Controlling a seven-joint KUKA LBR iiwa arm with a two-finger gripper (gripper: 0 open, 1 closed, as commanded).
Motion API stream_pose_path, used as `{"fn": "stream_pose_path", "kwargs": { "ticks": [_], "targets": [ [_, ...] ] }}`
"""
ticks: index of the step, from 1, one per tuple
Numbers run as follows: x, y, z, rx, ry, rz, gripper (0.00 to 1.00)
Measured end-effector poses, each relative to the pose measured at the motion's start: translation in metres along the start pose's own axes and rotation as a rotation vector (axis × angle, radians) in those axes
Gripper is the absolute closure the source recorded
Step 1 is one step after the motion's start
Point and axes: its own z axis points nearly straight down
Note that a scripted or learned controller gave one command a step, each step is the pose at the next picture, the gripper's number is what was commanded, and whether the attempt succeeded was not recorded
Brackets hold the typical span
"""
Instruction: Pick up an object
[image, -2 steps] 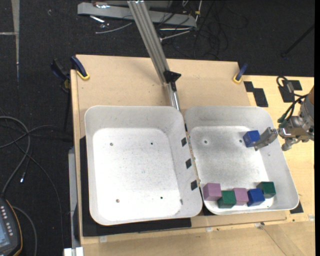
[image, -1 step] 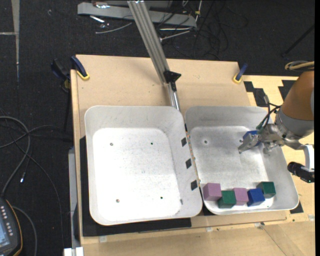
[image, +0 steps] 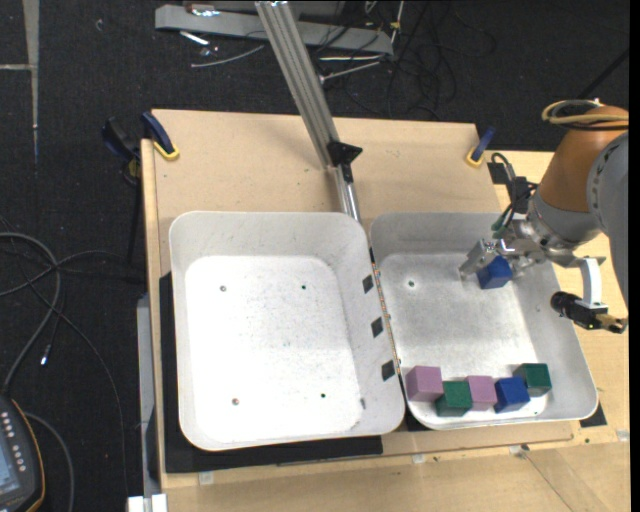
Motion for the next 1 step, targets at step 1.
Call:
{"fn": "stream_pose_path", "kwargs": {
  "ticks": [1],
  "targets": [
    [0.0192, -0.1024, -0.0009, 0.010, 0.003, 0.007, 0.00]
  ]
}}
